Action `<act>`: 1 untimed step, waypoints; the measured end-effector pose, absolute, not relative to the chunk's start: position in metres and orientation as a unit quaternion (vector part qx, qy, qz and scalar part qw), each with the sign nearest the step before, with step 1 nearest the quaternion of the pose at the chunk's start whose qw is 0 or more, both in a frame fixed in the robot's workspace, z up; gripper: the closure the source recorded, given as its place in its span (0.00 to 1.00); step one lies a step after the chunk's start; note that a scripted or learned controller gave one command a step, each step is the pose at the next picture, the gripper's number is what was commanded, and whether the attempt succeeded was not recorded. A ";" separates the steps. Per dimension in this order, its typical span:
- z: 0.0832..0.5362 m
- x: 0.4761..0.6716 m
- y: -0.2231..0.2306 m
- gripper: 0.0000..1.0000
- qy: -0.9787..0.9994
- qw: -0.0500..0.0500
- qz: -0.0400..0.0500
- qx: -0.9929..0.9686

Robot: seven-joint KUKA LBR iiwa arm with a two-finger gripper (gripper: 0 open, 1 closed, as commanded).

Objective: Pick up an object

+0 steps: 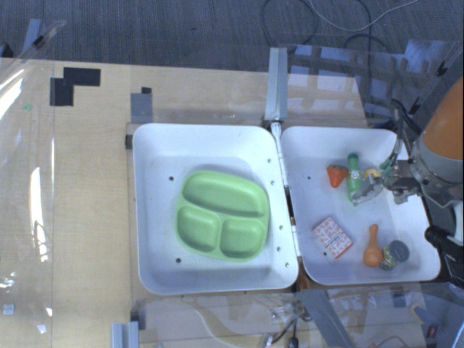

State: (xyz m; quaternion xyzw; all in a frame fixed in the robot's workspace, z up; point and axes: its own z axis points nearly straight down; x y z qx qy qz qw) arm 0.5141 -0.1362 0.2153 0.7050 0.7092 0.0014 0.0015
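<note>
- Gripper (375,185) low in right bin (312,259), beside green bottle (354,174); finger spread cannot be told.
- Green divided tray (222,214) lies in left bin (156,194).

No writing, number or brand can be read anywhere. The small flat packet (332,238) in the right bin (312,267) bears a red and white pattern, too fine to tell as letters. The round tin (396,253) near it shows a label, too blurred to read.
</note>
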 end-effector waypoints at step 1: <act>0.088 0.642 -0.179 0.00 0.729 0.004 0.002 0.685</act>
